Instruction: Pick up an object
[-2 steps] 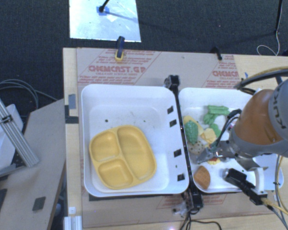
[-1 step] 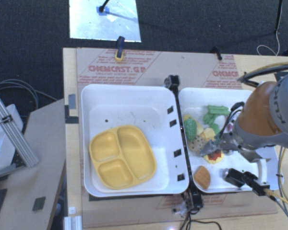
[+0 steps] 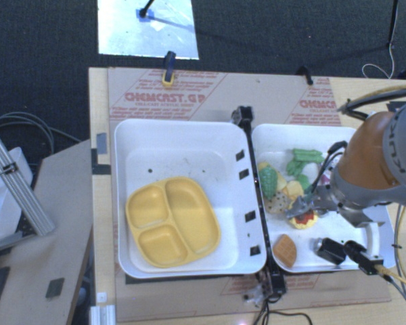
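The claw (image 3: pixel 302 210) is held low, a yellow-red piece (image 3: pixel 303 221) just beneath — probably to be grasped; its opening cannot be told.

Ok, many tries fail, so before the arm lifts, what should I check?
1. Gripper is over the right bin: ok.
2. Gripper is on a target: ok, it sits at the red-yellow toy.
3. Toy is held: cannot tell.
4. Target stands free: not ok, other toys crowd against it.
5. Cookie is out of the way: ok, it lies apart near the bin's front.
6. Tray is out of the way: ok, it is in the left bin.
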